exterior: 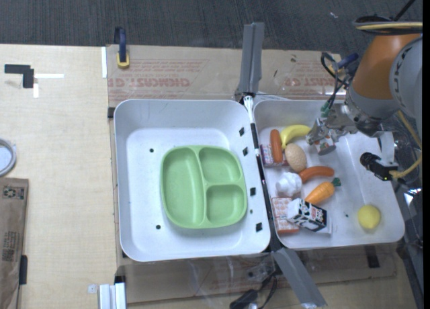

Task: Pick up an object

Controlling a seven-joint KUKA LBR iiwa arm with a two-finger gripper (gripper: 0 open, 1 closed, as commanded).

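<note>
Apparently the pick is not yet done: the claw (324,136) hangs low near the far edge of the right bin (386,232), beside the banana (293,133), its grip state impossible to tell, all toys lying inside.

Both bins (127,166) look like smooth white plastic, slightly glossy at the rims. Green tray (203,186): matt plastic, even finish. Counter (54,133) reads as pale wood, matt; the cardboard sheet (181,72) on it is dull brown with printed lettering. Lemon (369,217) and banana (293,133) look like smooth plastic. My arm's orange band (376,66) is glossy.
</note>
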